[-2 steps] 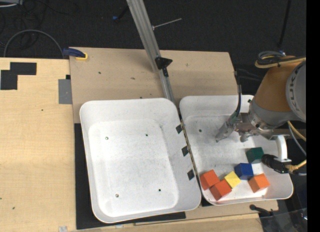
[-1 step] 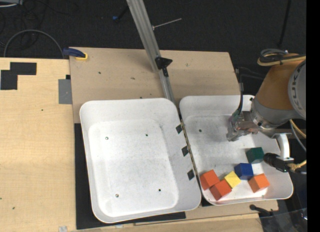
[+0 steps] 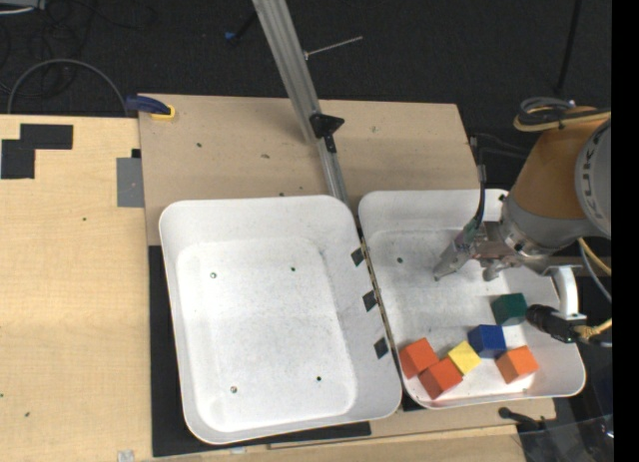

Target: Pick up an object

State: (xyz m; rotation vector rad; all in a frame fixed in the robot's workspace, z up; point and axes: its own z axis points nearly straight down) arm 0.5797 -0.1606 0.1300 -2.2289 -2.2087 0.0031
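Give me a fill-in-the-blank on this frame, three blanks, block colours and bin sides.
1. All the blocks lie in the ____ bin.
2. The block nearest the gripper is ____.
3. Between the blue block and the orange blocks lies a ____ block.

Missing words: right; green; yellow

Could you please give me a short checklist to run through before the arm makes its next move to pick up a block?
1. Blocks within the right white plastic bin: ok, all clustered at its near end.
2. End effector holding anything: ok, nothing seen between its fingers.
3. End effector over a target: not ok, it hangs above bare bin floor, farther back than the blocks.
4. Dark green cube free to grasp: ok, it stands apart, nearest the end effector.
5. Blue cube and yellow cube spacing: not ok, they touch.
6. Finger opening: cannot tell.
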